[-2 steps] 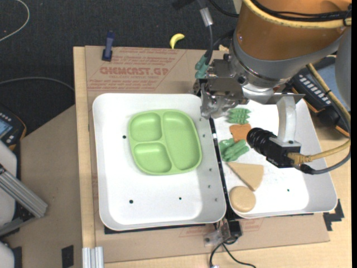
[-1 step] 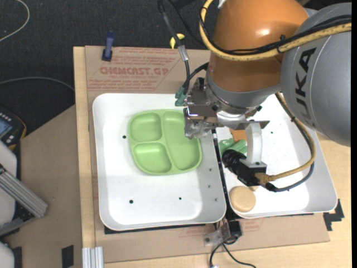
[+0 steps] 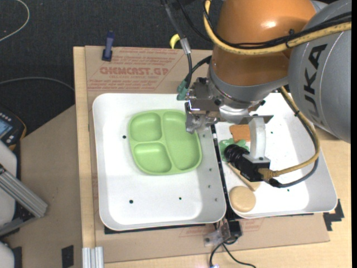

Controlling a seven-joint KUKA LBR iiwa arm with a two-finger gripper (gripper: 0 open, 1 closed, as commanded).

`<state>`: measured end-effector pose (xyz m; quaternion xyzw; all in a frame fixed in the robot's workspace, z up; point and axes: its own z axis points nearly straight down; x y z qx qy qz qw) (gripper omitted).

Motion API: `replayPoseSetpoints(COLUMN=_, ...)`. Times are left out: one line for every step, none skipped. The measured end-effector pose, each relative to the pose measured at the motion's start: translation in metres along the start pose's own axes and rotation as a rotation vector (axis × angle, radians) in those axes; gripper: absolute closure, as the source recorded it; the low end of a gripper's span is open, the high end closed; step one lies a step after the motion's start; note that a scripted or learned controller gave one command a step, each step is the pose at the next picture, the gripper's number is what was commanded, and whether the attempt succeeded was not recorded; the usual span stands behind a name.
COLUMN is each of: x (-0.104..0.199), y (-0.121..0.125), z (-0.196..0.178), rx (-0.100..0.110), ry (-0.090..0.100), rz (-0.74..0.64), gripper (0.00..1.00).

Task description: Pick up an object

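A light green divided plate (image 3: 164,141) lies flat in the left bin (image 3: 111,166), toward its upper right. My gripper (image 3: 194,121) hangs low over the plate's right edge, close to the rim between the two bins. The large wrist above hides much of it, and nothing shows in its grasp. In the right bin (image 3: 312,177) an orange-brown piece (image 3: 240,132) and a small green thing (image 3: 227,148) lie near the left wall, partly hidden. A tan round wooden piece (image 3: 242,199) rests at that bin's front left corner.
The bins stand on a brown board (image 3: 139,66) printed with red lettering. A blue clip (image 3: 107,45) sits at the board's back edge. The arm's grey and orange body (image 3: 262,32) covers the back of the right bin. Cables run behind it.
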<state>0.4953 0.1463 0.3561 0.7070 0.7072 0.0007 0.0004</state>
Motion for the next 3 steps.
replayPoseSetpoints(x=0.038, y=0.041, z=0.194, rx=0.016, ry=-0.004, rz=-0.001, gripper=1.00)
replayPoseSetpoints(x=0.001, y=0.096, z=0.118, rx=-0.009, ry=0.000, rz=0.005, gripper=1.00)
replayPoseSetpoints(x=0.064, y=0.102, z=0.008, rx=-0.013, ry=0.006, rz=-0.007, gripper=1.00)
